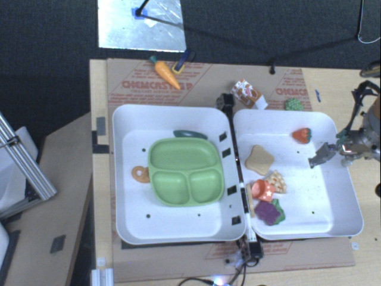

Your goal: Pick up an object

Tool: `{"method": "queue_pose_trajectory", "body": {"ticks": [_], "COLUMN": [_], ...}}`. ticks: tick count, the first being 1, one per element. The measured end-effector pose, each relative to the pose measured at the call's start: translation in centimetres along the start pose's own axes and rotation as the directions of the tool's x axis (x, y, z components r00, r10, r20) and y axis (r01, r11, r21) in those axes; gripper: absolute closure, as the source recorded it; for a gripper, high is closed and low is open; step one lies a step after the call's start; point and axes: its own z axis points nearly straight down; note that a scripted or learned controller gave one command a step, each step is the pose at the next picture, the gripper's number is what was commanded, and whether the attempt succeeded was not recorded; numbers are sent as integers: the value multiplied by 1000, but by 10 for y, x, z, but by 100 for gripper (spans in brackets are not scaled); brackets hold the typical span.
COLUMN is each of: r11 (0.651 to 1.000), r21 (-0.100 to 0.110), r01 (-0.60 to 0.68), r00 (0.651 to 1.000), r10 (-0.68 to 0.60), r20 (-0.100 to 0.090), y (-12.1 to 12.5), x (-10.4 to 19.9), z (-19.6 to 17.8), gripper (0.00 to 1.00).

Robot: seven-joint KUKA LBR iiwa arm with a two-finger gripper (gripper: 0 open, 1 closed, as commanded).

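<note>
Bench carries two white bins side by side — left bin holds a green divided plate and a small pretzel. Right bin holds a bread slice, strawberry, waffle piece, tomato, purple grapes. Gripper hovers over the right bin's right side, nothing between its fingers — open or closed: cannot tell.

Dark grey carpet floor across the upper part of the frame, shiny metal plate lying on it at top centre, light wooden bench at lower left, aluminium rails at left edge
</note>
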Motion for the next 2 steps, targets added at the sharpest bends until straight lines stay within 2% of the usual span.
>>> {"method": "queue_pose_trajectory", "body": {"ticks": [1,2], "r11": [1000,1000], "r21": [1,1], "r01": [-1,-1], "r00": [1000,1000], "r10": [1,1], "r20": [-1,0], "y": [9,9], "x": [0,-3], "z": [57,99], "gripper": [0,0]}}
